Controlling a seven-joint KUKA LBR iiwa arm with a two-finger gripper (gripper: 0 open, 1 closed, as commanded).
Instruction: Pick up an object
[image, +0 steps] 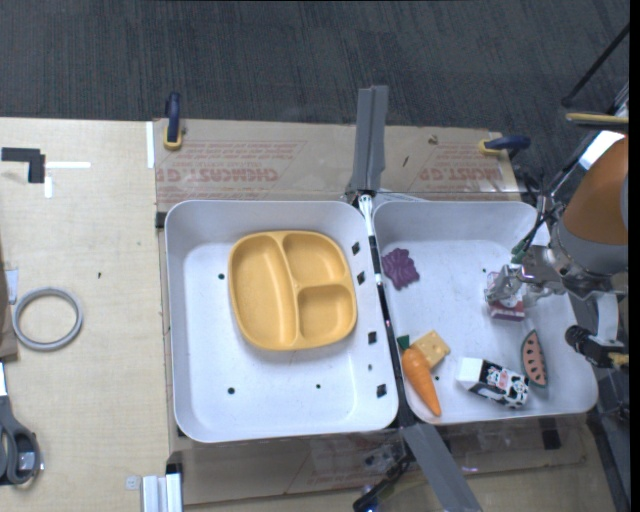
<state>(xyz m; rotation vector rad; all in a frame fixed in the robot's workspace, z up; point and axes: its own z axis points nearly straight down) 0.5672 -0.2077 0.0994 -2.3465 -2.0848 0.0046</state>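
Two white bins on the surface (80, 220), side by side. Left bin (200, 400): one yellow plate (293, 290) with three compartments, sitting toward 12 o'clock of the bin's centre. Right bin (455, 250): six small things. One purple grape bunch (399, 267) at about 10 o'clock of the bin. One cracker (431, 348), tan and square, at 7 o'clock, touching one carrot (421, 382), orange with a green top, lying just below it along the bin's left wall. One cow-print carton (494, 380), white with black patches, lying on its side at 6 o'clock. One watermelon slice (535, 359), red with a dark rind, at 5 o'clock, just beside the carton. One small clear-and-red item (506, 300) at 3 o'clock, too blurred to identify.

My jaws (510, 285) are down in the right bin at 3 o'clock, right on that small clear-and-red item; my arm comes in from the right. Whether the jaws are wide, narrow or gripping it, I cannot tell: metal and item blur together.

Off the bins: one grey tape ring (45, 318) at 9 o'clock on the surface, one pair of scissors (18, 450) at 8 o'clock, two clamps (173, 120) on the cardboard at 12 o'clock.
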